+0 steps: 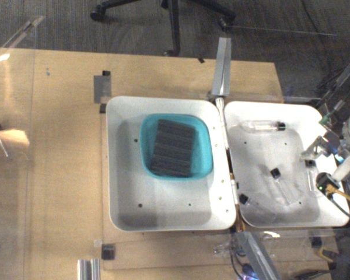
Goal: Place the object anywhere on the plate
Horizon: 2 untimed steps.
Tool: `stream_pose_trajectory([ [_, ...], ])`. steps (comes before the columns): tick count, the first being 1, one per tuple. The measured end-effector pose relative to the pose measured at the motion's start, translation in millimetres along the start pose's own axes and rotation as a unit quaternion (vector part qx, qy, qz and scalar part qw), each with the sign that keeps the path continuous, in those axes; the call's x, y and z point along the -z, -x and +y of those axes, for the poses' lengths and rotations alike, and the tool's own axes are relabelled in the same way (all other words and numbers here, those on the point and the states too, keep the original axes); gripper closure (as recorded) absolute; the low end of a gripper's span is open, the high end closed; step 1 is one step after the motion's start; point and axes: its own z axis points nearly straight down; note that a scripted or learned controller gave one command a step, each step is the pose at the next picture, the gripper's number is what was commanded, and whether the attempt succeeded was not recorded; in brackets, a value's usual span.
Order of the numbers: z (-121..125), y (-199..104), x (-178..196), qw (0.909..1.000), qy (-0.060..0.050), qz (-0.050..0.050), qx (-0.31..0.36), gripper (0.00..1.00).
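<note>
**Object on plate, arm at far right edge**

The dark ribbed block (173,149) lay flat on the teal plate (205,156), which sat in the upper half of the left bin (122,209). The block rested wholly within the plate's rim, its long side running roughly front to back, tilted a little off square. Nothing touched it.

The arm's end and gripper (328,156) sat at the right edge of the right bin (280,217), partly cut off by the frame — well apart from the plate, with the bin divider between them. How the tool stood could not be told: the parts there were small and cluttered with cables, and nothing could be seen held in it.

The right bin carried a clear syringe-like tube (262,125) near its top wall, a small black piece (275,172) near the middle and another (244,199) by the left wall.

Judgement: the placing step looked complete — the block sat on the plate as the task asks. The step in hand appeared to be the retreat. The next move would call only for keeping the arm clear of the left bin, so the block is not knocked off the plate.
</note>
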Motion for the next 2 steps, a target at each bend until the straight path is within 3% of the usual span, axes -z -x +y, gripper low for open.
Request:
stream_pose_trajectory([
  [1, 0.7, 5.8, 20.9, 1.0000, 0.001, 0.001, -0.009, 0.00],
  [2, -2.8, 15.1, 162.5, 0.9998, 0.005, 0.001, -0.019, 0.00],
])
